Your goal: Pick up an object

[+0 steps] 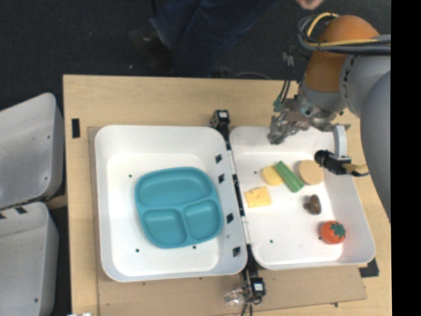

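Gripper (281, 131) hovers over far edge of right bin (289, 255); finger state cannot be told from this blur. Nothing seen held. Below it in right bin: green stick (289, 176) between two yellow pieces, tan disc (311, 172), brown lump (314, 205), tomato (333, 232). Teal divided tray (177, 207) in left bin (115, 249).

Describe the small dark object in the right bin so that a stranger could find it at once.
Look in the right bin, toward its right side. Between the round tan disc and the red tomato lies the dark brown lump, the smallest and darkest item there.
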`<state>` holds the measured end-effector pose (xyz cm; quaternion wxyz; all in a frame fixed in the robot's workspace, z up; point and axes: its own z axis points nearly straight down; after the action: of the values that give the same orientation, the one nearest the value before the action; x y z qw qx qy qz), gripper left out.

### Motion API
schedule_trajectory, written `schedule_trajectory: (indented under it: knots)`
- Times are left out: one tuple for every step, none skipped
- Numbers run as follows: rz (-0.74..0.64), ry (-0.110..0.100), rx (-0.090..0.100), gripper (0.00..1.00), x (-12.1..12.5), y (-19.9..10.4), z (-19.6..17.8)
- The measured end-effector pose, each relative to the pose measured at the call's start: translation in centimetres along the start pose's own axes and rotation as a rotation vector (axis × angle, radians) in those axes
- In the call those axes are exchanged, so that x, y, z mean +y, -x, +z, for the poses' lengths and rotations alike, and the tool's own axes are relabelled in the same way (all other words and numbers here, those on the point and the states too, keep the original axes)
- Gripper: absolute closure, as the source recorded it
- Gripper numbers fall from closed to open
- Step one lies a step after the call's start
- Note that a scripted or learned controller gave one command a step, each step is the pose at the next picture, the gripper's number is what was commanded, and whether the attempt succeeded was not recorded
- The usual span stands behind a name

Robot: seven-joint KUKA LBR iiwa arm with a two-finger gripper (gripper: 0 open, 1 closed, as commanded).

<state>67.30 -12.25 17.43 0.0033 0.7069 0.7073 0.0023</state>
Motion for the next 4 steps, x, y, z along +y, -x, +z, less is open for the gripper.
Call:
schedule_trajectory:
  knots:
    - [-0.002, -0.002, 0.0, 1.0, -0.6, -0.1, -6.1]
    - [-0.003, -0.003, 0.001, 1.0, -0.5, 0.0, -8.6]
    - [-0.006, -0.007, 0.002, 1.0, -1.4, -5.1, -9.4]
    - [-0.005, -0.009, 0.002, 1.0, -3.1, -10.4, -8.2]
